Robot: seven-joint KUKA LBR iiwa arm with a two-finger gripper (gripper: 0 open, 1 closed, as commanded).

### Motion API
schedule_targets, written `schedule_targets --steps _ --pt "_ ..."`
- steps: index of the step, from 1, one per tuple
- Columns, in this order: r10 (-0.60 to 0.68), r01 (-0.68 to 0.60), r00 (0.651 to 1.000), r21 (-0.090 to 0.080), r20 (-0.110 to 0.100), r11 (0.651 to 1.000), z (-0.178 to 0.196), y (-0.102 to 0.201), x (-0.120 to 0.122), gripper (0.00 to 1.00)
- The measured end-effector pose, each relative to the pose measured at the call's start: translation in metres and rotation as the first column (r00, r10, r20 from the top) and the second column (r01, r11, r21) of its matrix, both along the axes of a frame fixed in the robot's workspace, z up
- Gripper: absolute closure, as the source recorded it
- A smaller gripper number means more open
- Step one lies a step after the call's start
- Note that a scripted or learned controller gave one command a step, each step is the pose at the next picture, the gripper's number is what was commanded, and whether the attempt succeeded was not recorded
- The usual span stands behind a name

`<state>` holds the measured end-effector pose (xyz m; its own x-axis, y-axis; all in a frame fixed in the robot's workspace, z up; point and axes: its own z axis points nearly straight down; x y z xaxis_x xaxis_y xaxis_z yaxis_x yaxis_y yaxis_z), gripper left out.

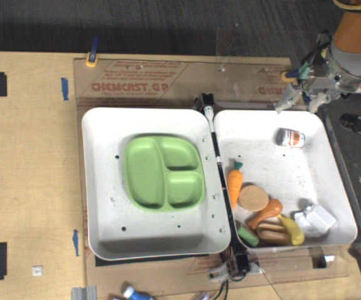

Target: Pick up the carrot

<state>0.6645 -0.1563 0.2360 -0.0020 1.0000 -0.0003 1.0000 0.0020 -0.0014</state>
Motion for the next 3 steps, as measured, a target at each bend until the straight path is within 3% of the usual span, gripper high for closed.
schedule_targets --steps 1,2,3 --pt "0.454 -0.454 0.891 0.002 0.000 0.891 -0.013 0.062 -0.075 0.00" --pt "0.381 -0.381 0.924 0.003 -0.001 0.924 -0.120 0.049 -0.142 0.00" --pt "0.321 -0.320 0.947 -0.009 0.029 0.947 -0.137 0.056 -0.154 0.00"
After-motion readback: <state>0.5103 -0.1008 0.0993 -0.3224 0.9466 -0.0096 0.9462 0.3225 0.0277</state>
